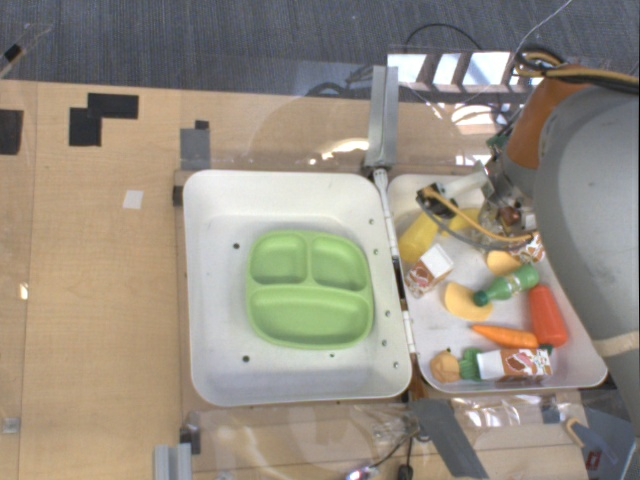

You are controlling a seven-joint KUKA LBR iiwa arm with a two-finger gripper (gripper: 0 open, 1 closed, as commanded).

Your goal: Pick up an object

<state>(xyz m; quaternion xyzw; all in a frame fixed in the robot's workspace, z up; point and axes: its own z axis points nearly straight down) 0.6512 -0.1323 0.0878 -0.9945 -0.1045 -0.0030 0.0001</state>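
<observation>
The right bin (590, 373) holds several toy foods: a yellow block (419, 237), a small white and red carton (430, 269), a green bottle (508, 287), a carrot (505, 336), a red piece (547, 316) and a labelled bottle (507, 365). My gripper (498, 211) is low over the back of this bin, above a yellowish piece (466, 221) and cables. The grey arm (590, 198) with its orange band covers the bin's right side.
The left bin (215, 368) bears a green divided plate (308, 289). A metal divider (381, 128) stands between the bins at the back. Wooden bench (90, 298) spreads to the left.
</observation>
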